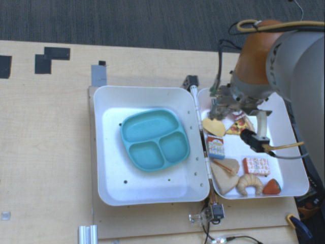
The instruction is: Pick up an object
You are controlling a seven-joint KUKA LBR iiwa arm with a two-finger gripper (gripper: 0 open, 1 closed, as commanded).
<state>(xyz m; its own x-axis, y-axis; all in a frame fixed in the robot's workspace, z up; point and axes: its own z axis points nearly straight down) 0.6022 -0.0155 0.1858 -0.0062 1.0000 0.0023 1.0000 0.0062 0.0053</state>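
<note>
While your gripper [222, 108] hangs over the upper-left corner of the right bin [287, 174], you can't tell if it's spread or closed, as that spot's too dark and cluttered. Just below it lies 1 yellow wedge [213, 127], w/ 1 red-yellow packet [238, 125] beside it on the right. Lower in view: 1 small carton [216, 147], 1 red-white box [256, 165], 1 bread slice [225, 173], 1 croissant [251, 183] and 1 red piece [272, 187]. That's 7 items, all in the right bin. The left bin [114, 179] has 1 teal plate [154, 139] w/ 3 compartments.
</note>
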